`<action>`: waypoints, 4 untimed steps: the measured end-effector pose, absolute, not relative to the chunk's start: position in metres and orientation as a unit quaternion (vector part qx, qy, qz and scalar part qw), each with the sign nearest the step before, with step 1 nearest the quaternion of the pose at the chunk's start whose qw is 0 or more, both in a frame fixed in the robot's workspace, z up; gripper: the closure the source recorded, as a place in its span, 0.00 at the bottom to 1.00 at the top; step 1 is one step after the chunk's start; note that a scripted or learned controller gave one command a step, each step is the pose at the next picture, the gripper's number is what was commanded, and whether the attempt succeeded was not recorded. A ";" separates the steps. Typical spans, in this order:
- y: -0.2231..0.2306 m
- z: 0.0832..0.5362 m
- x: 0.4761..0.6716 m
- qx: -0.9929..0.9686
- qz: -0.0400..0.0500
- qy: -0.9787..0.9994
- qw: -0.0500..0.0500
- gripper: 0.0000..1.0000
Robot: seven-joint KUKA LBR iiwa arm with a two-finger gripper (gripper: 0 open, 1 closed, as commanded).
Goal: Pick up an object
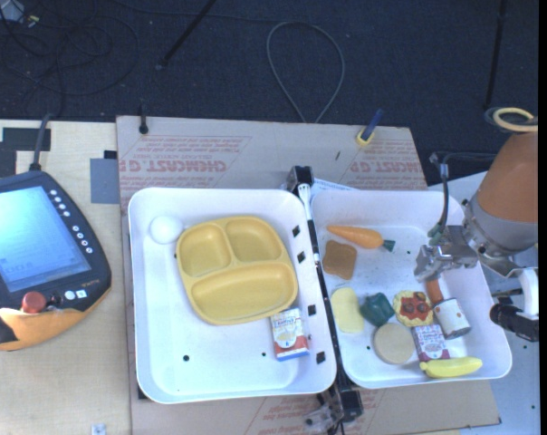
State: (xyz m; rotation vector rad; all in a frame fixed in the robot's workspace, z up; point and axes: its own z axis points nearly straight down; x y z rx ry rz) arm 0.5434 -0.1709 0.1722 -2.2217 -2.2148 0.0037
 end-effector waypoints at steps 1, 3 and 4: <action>-0.171 0.172 0.543 -0.708 0.001 -0.706 0.003 0.00; -0.112 0.087 0.604 -0.707 0.000 -0.707 0.001 0.00; -0.082 0.086 0.644 -0.707 0.001 -0.708 0.002 0.00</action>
